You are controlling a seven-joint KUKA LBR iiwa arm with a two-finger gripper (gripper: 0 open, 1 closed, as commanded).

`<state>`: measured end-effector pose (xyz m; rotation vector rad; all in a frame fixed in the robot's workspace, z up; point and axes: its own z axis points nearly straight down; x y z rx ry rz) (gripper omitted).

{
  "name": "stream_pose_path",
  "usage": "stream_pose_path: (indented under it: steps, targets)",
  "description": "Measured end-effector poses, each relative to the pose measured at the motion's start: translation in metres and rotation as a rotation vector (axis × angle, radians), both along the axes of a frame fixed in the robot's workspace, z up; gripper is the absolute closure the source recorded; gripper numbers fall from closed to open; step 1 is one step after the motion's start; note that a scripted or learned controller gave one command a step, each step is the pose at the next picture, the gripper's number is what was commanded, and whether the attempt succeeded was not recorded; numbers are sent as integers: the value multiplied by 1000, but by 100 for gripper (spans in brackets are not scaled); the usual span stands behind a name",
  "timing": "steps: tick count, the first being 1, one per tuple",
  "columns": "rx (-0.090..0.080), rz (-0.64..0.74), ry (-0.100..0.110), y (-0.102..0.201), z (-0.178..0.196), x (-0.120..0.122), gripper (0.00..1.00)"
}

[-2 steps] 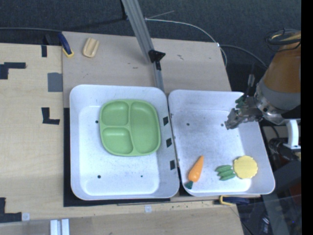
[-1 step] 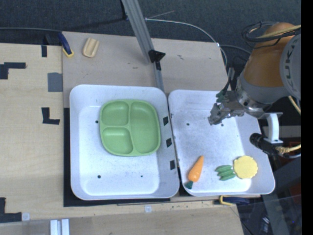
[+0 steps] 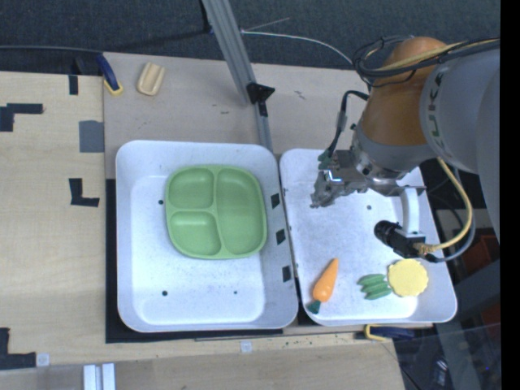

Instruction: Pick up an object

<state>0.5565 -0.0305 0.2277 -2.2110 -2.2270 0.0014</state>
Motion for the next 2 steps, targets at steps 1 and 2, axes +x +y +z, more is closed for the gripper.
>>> stream_pose_path:
  steps: [1,2]
  targets:
    - [-1,0,-1,57,-7,14,100]
    - [0,1,-2,114,-6,27,100]
